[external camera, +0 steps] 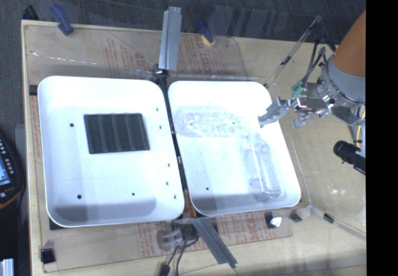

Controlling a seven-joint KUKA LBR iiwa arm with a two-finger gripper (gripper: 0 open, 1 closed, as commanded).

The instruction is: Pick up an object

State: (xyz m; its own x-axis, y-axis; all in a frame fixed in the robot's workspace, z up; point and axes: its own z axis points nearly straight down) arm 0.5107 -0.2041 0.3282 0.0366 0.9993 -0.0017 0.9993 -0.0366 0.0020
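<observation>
A dark grey ribbed rectangular pad [117, 133] lies flat in the left bin [62, 206], a little left of its middle. In the right bin [211, 203] a crumpled clear plastic wrapper [208, 122] sits near the back. A clear plastic bottle [262, 166] lies lengthwise along that bin's right side. My gripper [283, 119] hangs over the right rim of the right bin, above and behind the bottle. It is open, with nothing between its fingers.
A metal bar [170, 38] stands at the back between the two bins, and another bar [211, 243] lies at the front. Blue clamps [62, 20] grip the bench's far edge. Bare bench [329, 188] lies to the right of the bins.
</observation>
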